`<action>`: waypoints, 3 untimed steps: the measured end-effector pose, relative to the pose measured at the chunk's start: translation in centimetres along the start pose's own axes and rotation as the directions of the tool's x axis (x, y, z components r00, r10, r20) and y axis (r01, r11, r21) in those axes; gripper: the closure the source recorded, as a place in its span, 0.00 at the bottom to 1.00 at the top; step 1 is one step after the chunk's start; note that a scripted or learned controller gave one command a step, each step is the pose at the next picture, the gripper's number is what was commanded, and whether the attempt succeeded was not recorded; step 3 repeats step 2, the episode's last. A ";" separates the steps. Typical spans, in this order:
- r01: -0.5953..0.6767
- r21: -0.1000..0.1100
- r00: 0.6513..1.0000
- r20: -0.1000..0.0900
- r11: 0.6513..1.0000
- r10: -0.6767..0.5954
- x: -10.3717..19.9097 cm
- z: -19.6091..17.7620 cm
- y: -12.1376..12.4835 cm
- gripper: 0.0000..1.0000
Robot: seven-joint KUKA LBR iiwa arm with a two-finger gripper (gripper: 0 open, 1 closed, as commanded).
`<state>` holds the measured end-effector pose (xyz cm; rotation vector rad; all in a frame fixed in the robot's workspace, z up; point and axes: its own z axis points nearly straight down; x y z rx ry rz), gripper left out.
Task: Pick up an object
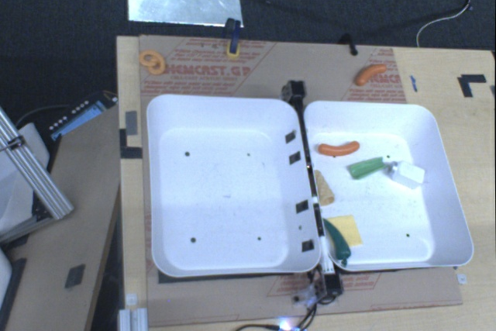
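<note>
objects were seen in the right bin [446, 167]: an orange sausage [339, 148], a green piece [365, 167] just beside a white block [407, 174], a tan chunk [324, 188] and a yellow square [346, 229] nearer the divider [310, 182]. the gripper's state could not be told.

The right bin [434, 167] holds the loose pieces. An orange sausage-shaped piece [339, 148] lies flat toward 11 o'clock of its floor. Just below, near the centre, a green oblong [366, 167] lies tilted, with a white block [405, 174] at its 3 o'clock end, perhaps touching it. At 9 o'clock a tan lump [324, 189] sits against the dividing wall. At 7 o'clock a yellow square [346, 229] lies flat, a dark green curved piece [338, 241] overlapping its left edge
</note>
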<state>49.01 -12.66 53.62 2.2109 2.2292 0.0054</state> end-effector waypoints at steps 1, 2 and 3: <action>-0.009 -0.001 1.000 0.005 1.000 0.009 -5.9 0.2 7.6 1.00; -0.003 0.002 1.000 0.000 1.000 0.003 -1.9 0.1 0.6 1.00; -0.003 0.002 1.000 0.000 1.000 0.003 -1.9 0.1 0.6 1.00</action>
